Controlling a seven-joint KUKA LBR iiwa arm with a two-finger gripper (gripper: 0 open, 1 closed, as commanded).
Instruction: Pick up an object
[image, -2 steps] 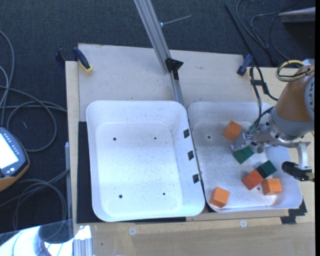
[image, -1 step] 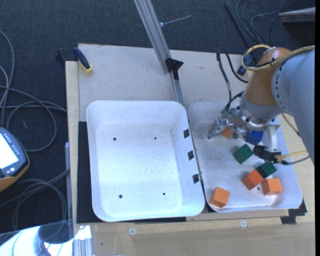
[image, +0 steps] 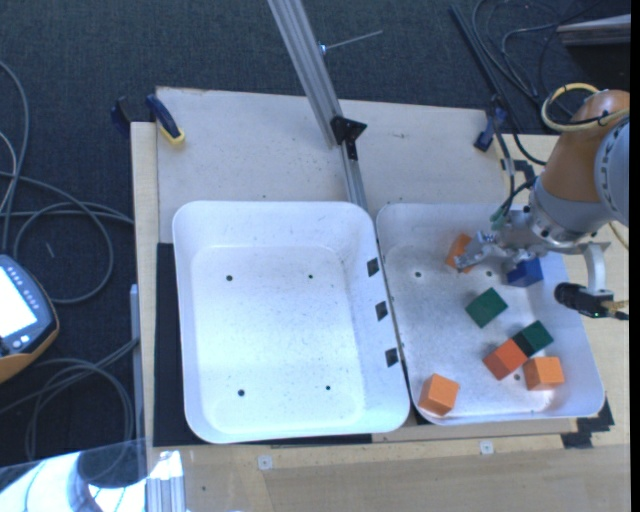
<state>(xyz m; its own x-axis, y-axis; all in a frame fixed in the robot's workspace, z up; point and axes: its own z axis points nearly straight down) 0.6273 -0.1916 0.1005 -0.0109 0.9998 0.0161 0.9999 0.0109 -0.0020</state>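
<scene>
My gripper (image: 484, 247) hangs low over the upper part of the right bin (image: 420, 300), reaching in from the right under the grey and orange wrist. A small orange block (image: 458, 251) lies right at its left tip, touching or nearly touching it. A blue block (image: 525, 271) sits just below the wrist, partly covered by it. Lower in the bin lie a green block (image: 487, 307), a dark green block (image: 536, 336), a red-orange block (image: 505, 359) and two orange blocks (image: 543, 373) (image: 438, 393).
The left bin (image: 190, 300) stands beside the right one, with black clips along the shared rim. A slanted metal rod (image: 318, 80) crosses the bench at the back. Cables lie on the floor to the left and at the upper right.
</scene>
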